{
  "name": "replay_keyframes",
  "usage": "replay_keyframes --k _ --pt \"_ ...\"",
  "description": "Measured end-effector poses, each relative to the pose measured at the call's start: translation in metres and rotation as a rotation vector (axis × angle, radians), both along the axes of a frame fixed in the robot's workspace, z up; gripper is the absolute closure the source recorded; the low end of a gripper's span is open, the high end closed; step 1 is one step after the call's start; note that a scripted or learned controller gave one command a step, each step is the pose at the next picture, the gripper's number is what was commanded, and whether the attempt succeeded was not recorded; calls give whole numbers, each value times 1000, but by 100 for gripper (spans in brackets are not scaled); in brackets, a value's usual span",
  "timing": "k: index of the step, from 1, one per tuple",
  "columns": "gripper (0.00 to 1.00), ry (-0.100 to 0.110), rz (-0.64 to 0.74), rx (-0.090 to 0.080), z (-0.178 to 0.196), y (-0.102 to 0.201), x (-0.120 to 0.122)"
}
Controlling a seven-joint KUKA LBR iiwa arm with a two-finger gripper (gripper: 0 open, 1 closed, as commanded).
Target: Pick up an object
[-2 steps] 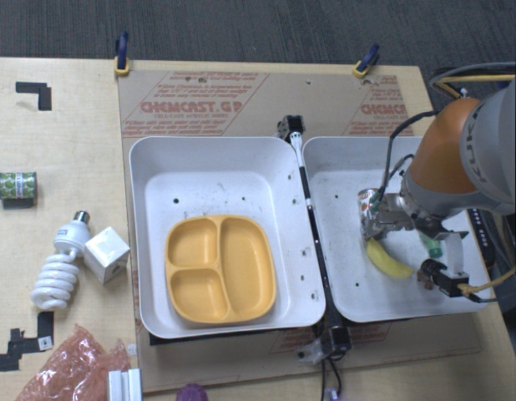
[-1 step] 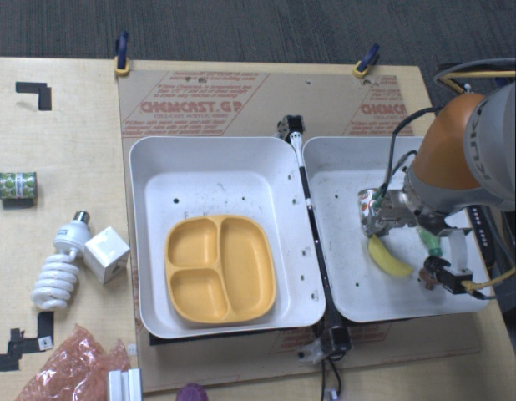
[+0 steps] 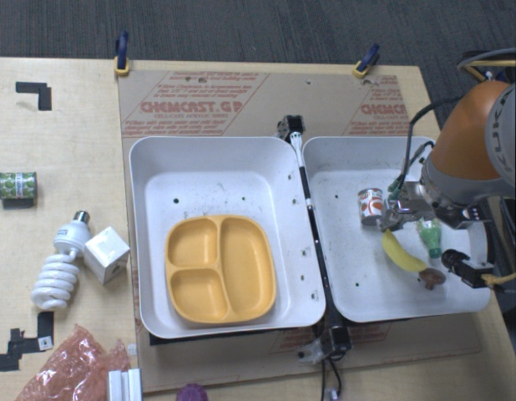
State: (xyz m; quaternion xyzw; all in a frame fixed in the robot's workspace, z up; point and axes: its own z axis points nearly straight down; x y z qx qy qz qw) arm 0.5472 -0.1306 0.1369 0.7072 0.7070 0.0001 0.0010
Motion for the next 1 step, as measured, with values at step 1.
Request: replay_keyframes --k 1 --pt "100 0 3 0 76 54 3"
